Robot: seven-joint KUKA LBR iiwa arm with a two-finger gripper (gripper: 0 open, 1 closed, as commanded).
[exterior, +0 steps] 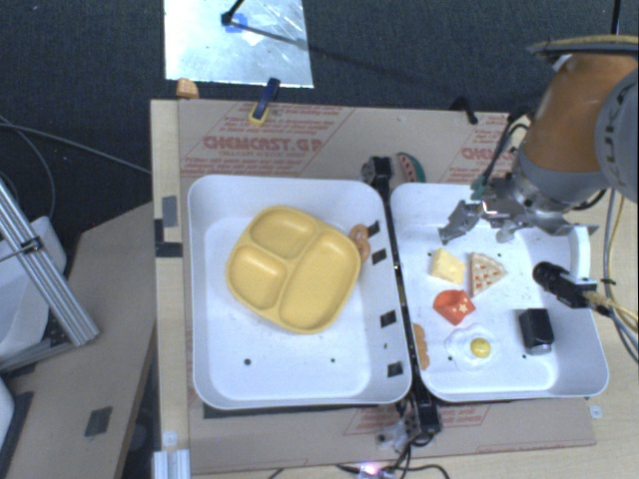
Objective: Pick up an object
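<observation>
The right bin point(579, 367) holds a yellow cheese wedge point(447, 265), a triangular pizza slice point(486, 272), a red piece point(453, 306), a fried egg point(478, 347) and a black block point(536, 329). My gripper point(484, 226) hangs over the back of this bin, just behind the cheese wedge and the pizza slice. Its fingers point(457, 225) are spread open with nothing between them. A yellow divided plate point(294, 267) lies in the left bin point(230, 367).
A small orange piece point(359, 238) sits at the left bin's right rim. A brown strip point(420, 345) lies on the divider between the bins. Behind the bins are a watermelon slice point(409, 168), a blue-and-yellow tool point(265, 101) and a shiny sheet point(238, 23).
</observation>
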